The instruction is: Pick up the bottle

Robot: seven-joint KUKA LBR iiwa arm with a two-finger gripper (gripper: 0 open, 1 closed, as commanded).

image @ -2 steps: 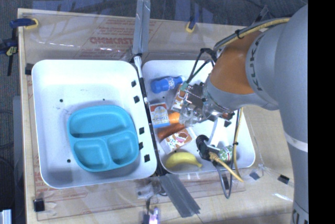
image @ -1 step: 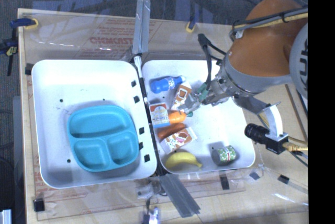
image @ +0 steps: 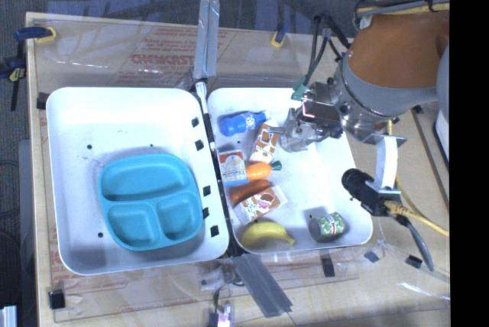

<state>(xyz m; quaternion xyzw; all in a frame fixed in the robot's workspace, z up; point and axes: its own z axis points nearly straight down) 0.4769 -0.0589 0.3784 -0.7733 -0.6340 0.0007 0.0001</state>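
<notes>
White bins [image: 69,111]: two; blue bottle [image: 238,121]: one.

The arm [image: 405,20] is cut by the picture's edge at about two o'clock, so its upper part cannot be followed. The gripper [image: 294,136] is blurred, and its front end lies over the far part of the right bin [image: 355,237]. The small packets [image: 260,203] near the centre are too small to read their print. The orange carrot [image: 256,171] covers part of the packet under it. The left bin's [image: 69,111] rim at twelve o'clock shows under glare from the plastic sheet [image: 153,50].
</notes>
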